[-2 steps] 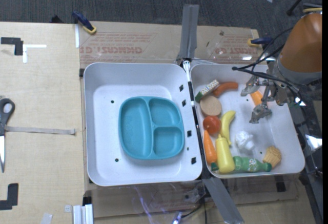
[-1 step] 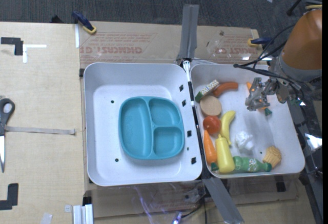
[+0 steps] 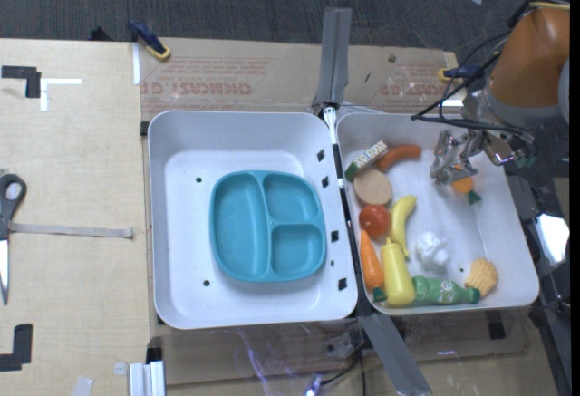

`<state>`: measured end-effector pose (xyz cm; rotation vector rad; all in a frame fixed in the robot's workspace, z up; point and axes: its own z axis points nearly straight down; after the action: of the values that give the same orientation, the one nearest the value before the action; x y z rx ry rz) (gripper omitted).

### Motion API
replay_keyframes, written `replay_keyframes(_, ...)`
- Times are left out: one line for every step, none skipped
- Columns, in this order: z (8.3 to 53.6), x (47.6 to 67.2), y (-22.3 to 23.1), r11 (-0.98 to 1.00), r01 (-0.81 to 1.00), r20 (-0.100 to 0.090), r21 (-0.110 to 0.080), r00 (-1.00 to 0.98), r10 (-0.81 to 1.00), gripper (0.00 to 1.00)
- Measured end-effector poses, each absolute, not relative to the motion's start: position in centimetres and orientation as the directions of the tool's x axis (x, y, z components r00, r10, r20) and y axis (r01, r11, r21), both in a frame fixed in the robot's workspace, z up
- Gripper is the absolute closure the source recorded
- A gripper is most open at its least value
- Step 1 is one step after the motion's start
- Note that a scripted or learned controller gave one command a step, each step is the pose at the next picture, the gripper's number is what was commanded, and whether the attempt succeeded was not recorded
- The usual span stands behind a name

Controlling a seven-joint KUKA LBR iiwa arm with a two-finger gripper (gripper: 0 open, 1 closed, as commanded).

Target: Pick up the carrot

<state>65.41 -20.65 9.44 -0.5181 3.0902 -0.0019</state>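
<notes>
1 long orange plastic carrot (image 3: 370, 260) lies at the left wall of the right white bin (image 3: 507, 231), between a red tomato (image 3: 374, 220) and a yellow bottle (image 3: 397, 273). The claw (image 3: 450, 163) hangs well apart; its grip I cannot tell.

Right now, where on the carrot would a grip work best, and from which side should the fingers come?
The carrot lies lengthwise against the right bin's left wall, tomato at its upper end and yellow bottle alongside on its right. Probably best to come from above at its mid-length, fingers closing across its narrow width. The gaps on both sides look tight. The gripper sits toward the bin's far right.
</notes>
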Motion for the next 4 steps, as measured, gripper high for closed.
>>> replay_keyframes(9.4,65.4,-20.6,0.945,-0.326,-0.008,-0.002,-0.945,-0.326,0.0)
replay_keyframes(10.6,65.6,-20.6,0.946,-0.324,-0.017,-0.005,-0.946,-0.324,1.0)
replay_keyframes(10.6,65.6,-20.6,0.946,-0.323,-0.017,-0.005,-0.946,-0.323,0.0)
replay_keyframes(11.8,65.8,-20.6,0.947,-0.32,-0.026,-0.007,-0.947,-0.32,1.0)
